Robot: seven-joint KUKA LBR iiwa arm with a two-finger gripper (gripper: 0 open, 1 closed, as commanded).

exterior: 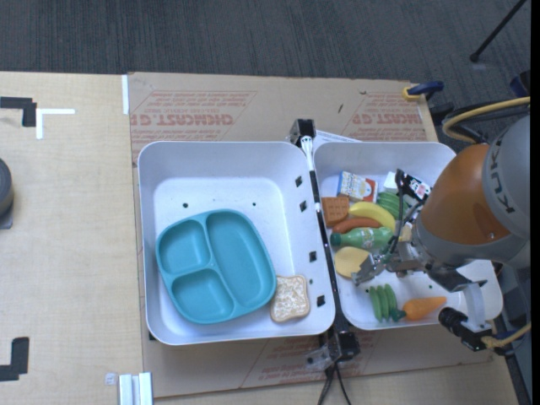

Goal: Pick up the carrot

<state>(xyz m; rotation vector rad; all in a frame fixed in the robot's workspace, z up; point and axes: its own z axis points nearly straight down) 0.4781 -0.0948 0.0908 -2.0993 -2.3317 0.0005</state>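
While your gripper (369, 271) hovers over the right bin (439, 152), fingers slightly parted and holding nothing, the carrot (423, 308) lies just beyond it toward the bin's near wall, touching the green beans (384, 301). Shift over, descend squarely, and close on orange alone.

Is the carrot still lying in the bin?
Yes. The carrot lies flat in the right bin, beside the green beans, apart from the gripper.
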